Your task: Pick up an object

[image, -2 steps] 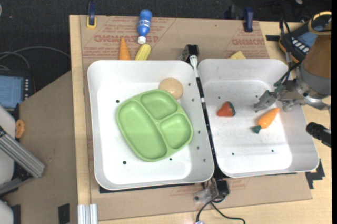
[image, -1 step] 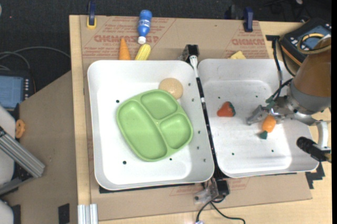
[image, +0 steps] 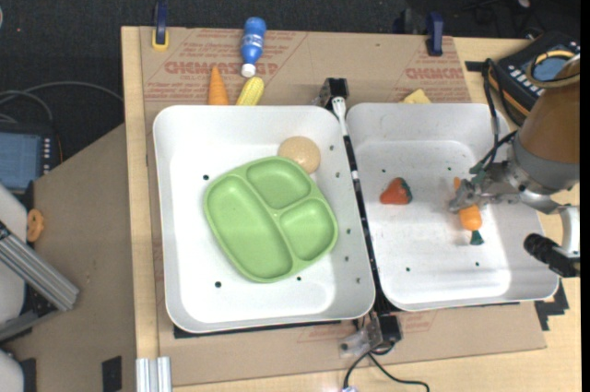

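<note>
In the right bin (image: pixel 433 275), a small orange carrot toy (image: pixel 472 218) with a green tip lies near the right side. My gripper (image: pixel 466 196) hangs low right over the carrot's upper end, close to it or touching it. A red strawberry toy (image: pixel 396 192) sits further left in the same bin, apart from the gripper. The left bin (image: pixel 184 279) holds a green divided plate (image: pixel 230 224) and a tan round piece (image: pixel 300 153) at the plate's far edge.
Behind the left bin, on the bench, lie a blue and white bottle (image: pixel 252 44), an orange carrot (image: pixel 217 88) and a yellow corn piece (image: pixel 251 90). A yellow wedge (image: pixel 417 97) sits behind the right bin. The arm's orange band (image: pixel 553 127) rises over the right bin's right rim.
</note>
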Controlling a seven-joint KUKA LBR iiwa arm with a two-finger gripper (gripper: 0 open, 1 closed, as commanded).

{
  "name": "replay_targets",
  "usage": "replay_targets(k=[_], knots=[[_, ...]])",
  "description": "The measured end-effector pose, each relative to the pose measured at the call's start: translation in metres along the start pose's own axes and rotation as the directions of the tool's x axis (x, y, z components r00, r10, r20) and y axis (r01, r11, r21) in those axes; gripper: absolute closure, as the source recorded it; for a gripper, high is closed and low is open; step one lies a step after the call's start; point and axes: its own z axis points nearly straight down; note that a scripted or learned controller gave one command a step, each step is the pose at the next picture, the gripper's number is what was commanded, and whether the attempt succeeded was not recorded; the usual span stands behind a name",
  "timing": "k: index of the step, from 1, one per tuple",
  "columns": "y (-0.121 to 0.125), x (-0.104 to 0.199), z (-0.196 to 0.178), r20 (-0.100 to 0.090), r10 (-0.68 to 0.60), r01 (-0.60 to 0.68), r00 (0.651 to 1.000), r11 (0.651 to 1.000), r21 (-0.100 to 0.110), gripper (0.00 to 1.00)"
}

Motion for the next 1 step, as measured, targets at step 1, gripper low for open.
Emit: replay_targets(k=[1], knots=[[0.0325, 0.0818, 0.0113, -0.003, -0.010, 0.010, 1.000, 1.000, 0.000, 1.00]])
